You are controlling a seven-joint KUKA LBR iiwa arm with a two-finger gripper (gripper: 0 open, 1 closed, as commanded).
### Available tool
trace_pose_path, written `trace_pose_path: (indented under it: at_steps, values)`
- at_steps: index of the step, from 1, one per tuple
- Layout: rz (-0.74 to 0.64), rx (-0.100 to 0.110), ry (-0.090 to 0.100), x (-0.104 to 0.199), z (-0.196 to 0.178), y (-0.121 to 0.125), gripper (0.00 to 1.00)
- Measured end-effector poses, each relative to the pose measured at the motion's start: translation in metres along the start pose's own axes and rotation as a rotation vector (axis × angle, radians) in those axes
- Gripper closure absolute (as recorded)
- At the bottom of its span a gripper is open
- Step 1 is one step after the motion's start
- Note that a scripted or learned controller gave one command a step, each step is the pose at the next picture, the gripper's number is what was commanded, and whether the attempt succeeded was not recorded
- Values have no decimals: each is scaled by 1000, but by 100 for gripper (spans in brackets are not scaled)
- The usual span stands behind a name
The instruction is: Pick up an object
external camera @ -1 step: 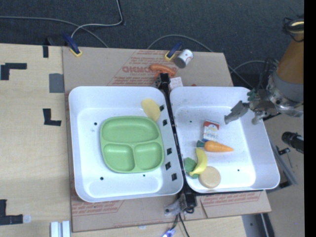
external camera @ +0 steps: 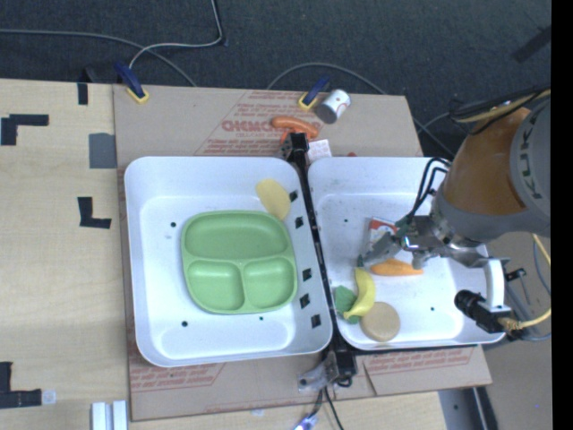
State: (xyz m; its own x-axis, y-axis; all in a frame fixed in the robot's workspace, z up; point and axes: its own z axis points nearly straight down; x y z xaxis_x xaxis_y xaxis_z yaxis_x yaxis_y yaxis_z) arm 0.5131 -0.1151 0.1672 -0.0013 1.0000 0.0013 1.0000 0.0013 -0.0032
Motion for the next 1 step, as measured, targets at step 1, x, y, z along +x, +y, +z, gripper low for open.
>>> trace_pose_path:
  at_steps: [1]
  values:
    - [3,-21,-10,3,66,20,0]
